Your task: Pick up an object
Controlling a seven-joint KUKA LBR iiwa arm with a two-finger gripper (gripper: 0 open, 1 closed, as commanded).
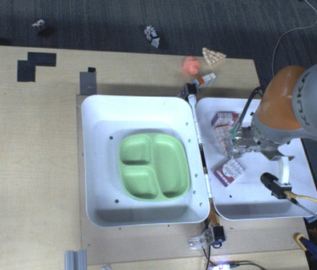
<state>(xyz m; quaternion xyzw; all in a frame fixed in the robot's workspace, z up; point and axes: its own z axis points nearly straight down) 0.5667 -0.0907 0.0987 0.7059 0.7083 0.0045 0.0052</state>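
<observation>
Packet, maroon and white (230, 171), noted lying flat and tilted on the floor of the right bin (254, 204), near the bin's centre. A second packet (224, 118) is seen at 12 o'clock from it, close to the far wall. Crumpled clear wrapping (221, 138) appears to lie between the two, though it is too blurred to be sure. All loose pieces are gathered in the 9 o'clock half of this bin, so the arm, entering from 3 o'clock, is reached across the bare half to get at them.

Gripper (237, 145) is held low over the bin, at 1 o'clock from the maroon packet and just beside it; contact cannot be confirmed. Whether it is open or closed cannot be told from this angle, and nothing is seen gripped in it. It is judged that the approach for a pick is in hand and that no object is lifted yet.

Left bin (99, 151) is taken up by a green divided tray (153, 165) set at its centre, well apart from the gripper. A pink ball (190, 65) and a small wedge-shaped piece (213, 55) lie on the bench at 12 o'clock of the bins, outside both.

Risk noted: flat, thin packets offer little edge to be pinched, so a miss is thought quite possible
</observation>
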